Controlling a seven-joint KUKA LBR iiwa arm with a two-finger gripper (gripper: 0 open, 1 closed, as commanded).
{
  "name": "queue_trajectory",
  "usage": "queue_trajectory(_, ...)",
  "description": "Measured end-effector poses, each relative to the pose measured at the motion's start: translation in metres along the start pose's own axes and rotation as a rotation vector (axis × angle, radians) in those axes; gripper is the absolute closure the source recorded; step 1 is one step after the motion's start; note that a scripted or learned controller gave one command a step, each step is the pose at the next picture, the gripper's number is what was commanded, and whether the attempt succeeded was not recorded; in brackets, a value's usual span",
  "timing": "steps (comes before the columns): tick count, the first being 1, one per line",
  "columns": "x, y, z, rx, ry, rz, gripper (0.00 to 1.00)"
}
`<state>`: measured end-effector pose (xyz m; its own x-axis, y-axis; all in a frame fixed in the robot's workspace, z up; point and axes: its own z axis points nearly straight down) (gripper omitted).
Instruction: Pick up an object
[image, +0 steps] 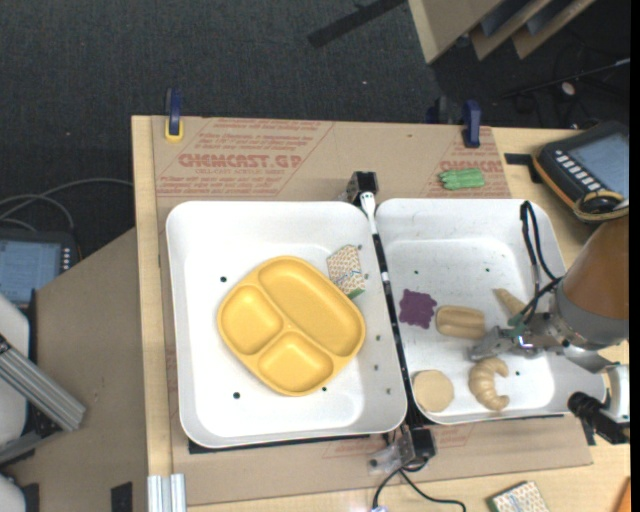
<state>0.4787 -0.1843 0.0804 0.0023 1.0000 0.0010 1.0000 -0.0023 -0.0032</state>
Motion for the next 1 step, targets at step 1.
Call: queue_trajectory(1, 0.0487, 0.0796, -0.0049, -0.01, -0.001, -0.011, 0.0)
